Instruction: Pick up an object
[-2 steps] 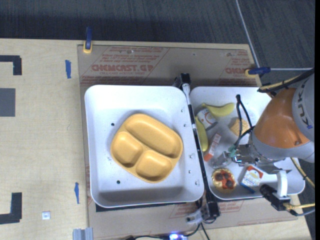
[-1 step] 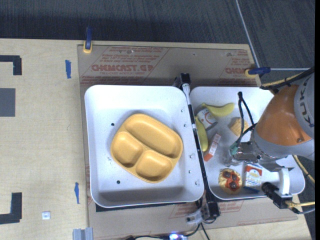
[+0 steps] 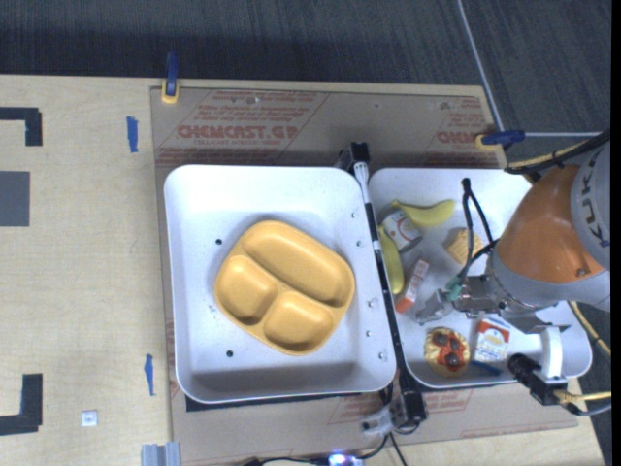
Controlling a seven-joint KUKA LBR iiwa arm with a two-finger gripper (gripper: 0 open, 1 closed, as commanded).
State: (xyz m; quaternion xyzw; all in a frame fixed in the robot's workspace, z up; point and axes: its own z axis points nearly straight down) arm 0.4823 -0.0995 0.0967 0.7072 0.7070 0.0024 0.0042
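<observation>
Fingers [image 3: 441, 299] spread, as far as I can judge, and pinching nothing, I am hanging low over the right bin [image 3: 580, 359] and pointing toward its left wall. I am taking the small white-and-red packet [image 3: 417, 282] as the nearest thing to pick: it is lying just beyond my tips, toward the divider between the bins, its long axis slanting from upper right to lower left. A long yellow banana-like piece [image 3: 391, 265] is lying right beside it, so I am judging that a clean closure needs me straddling the packet's short side. A round red-and-yellow item [image 3: 446, 348] and a small carton [image 3: 492, 341] are sitting nearer the camera. The left bin [image 3: 194, 202] is holding a yellow compartment tray [image 3: 283, 284].
</observation>
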